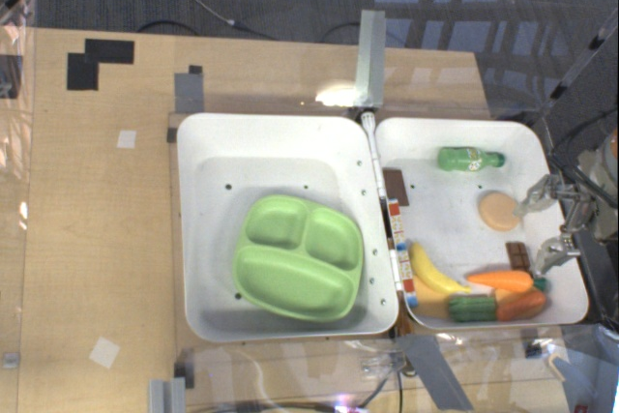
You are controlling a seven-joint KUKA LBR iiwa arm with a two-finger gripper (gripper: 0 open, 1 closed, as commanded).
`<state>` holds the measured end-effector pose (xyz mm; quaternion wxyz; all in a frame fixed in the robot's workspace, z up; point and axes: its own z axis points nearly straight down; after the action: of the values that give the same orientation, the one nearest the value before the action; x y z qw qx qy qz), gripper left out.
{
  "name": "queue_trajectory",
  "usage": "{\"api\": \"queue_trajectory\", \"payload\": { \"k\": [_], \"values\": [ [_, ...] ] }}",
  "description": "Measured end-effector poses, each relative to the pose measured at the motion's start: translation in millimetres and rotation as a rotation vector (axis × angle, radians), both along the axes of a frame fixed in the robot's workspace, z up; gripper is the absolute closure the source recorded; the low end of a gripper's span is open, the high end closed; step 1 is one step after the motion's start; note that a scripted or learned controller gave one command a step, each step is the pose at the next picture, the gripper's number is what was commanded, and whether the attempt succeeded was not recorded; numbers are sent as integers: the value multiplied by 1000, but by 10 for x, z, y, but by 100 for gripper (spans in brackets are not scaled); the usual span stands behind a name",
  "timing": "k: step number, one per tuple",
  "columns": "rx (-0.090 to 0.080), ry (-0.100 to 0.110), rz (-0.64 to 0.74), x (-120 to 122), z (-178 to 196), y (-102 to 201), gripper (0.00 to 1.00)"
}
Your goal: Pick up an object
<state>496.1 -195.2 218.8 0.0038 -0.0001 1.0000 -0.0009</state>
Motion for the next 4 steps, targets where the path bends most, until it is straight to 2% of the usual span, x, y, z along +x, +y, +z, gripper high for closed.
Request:
{"api": "queue_trajectory", "payload": {
  "k": [1, 2, 3, 4],
  "values": [
    [-2, -4, 89, 4, -1215, 13, 0],
    [-5, -7, 68, 117, -1278, 159, 0],
    [-9, -26, 75, 178, -1135, 174, 100],
    [-11, -12, 630, 136, -1266, 863, 100]
  ]
}}
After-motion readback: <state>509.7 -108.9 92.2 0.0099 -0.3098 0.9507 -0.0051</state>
